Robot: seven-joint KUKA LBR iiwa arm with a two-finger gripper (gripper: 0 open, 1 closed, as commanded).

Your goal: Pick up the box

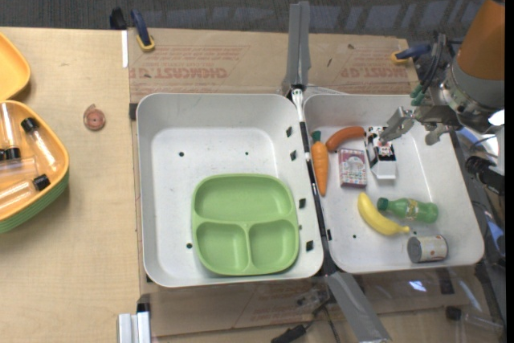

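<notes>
The box (353,168) is small, pink and purple, and lies flat in the right bin (450,197), just right of a carrot. My gripper (382,154) hangs low over the same bin, right beside the box's right edge and slightly behind it. Nothing is visibly held in it. The grey arm with its orange band (484,36) reaches in from the upper right.
In the right bin there are also a carrot (320,162), an orange sausage-shaped toy (345,136), a banana (381,218), a green bottle (409,210) and a small can (427,248). The left bin (161,173) holds a green divided plate (245,222). Yellow trays (24,165) lie far left.
</notes>
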